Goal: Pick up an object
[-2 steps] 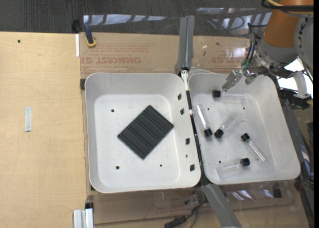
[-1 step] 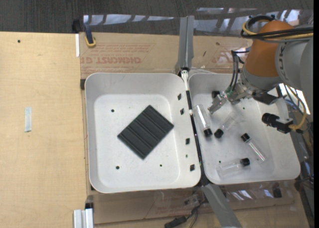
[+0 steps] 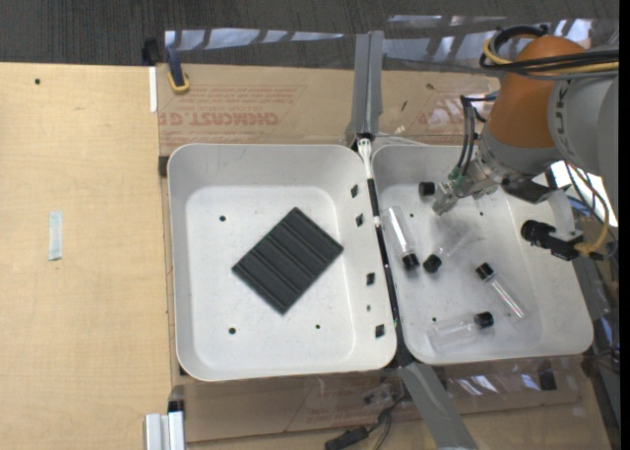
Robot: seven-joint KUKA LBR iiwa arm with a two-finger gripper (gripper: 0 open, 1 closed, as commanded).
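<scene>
A dark ribbed flat block [image 3: 287,258] lies tilted in the middle of the left bin [image 3: 197,241]. The right bin [image 3: 551,330] holds several clear tubes with black caps: one along its left wall [image 3: 400,232], one near the middle [image 3: 445,246], one to the right [image 3: 500,288], and one near the front [image 3: 461,325]. A loose black cap [image 3: 426,188] sits at the back left. My gripper [image 3: 455,192] hangs low over the back of the right bin, just right of that cap and above the middle tube. Nothing shows in its grasp.
The grey arm with its orange band [image 3: 527,108] reaches in over the right bin's back right corner. A black fitting with cables [image 3: 543,235] sits by the bin's right wall. A metal divider [image 3: 367,84] stands between the bins, and cardboard lies behind them.
</scene>
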